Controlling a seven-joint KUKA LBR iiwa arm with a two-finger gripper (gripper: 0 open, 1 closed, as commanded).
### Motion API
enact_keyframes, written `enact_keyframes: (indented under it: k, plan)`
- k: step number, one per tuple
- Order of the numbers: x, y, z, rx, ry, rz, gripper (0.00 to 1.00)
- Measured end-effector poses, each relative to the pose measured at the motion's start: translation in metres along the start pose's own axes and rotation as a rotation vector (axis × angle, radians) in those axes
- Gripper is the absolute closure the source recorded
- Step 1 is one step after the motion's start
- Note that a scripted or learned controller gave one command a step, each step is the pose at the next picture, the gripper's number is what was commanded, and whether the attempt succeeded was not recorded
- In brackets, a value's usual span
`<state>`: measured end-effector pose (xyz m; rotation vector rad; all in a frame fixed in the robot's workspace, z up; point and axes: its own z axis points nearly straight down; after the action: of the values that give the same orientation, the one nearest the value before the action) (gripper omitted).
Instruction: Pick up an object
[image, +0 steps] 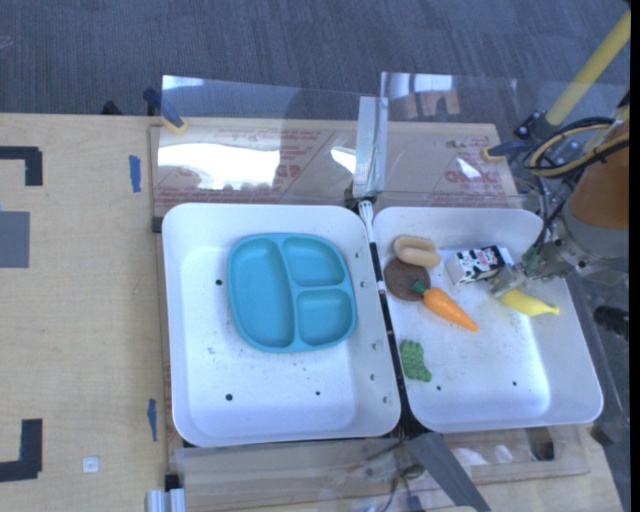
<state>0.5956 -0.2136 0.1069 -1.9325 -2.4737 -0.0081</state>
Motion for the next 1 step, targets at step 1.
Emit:
enact_keyframes:
  k: [1]
  plan:
    - [0.0621,0.0680,-0.1387,-0.006,-0.007,0.138,1.00]
